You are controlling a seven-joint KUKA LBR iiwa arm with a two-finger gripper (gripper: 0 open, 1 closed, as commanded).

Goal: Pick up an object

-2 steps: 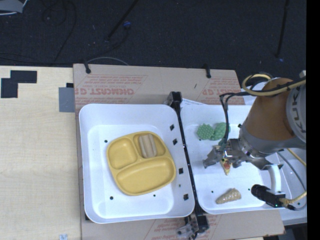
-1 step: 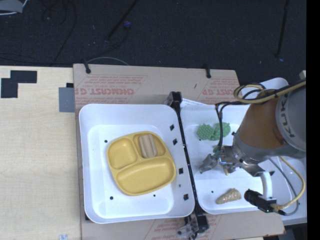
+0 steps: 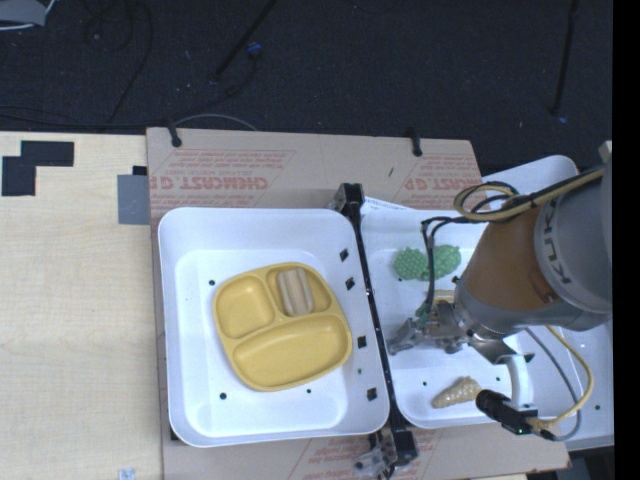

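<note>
Dark floor with loose cables lies behind your bench; two white bins sit side by side on cardboard. Your gripper (image 3: 408,336) hangs low in the right bin (image 3: 400,398), near its left wall; how the jaws stand, cannot tell. Just above it, a green knobbly object (image 3: 425,262). Below right, a tan cone-shaped object (image 3: 455,392), apart from the gripper. Left bin (image 3: 190,408): yellow divided plate (image 3: 280,326), tan piece (image 3: 294,291) in its upper compartment.

Yellow tray (image 3: 283,353), white bins (image 3: 190,268), green obj (image 3: 425,262), tan cone (image 3: 455,392)
</note>
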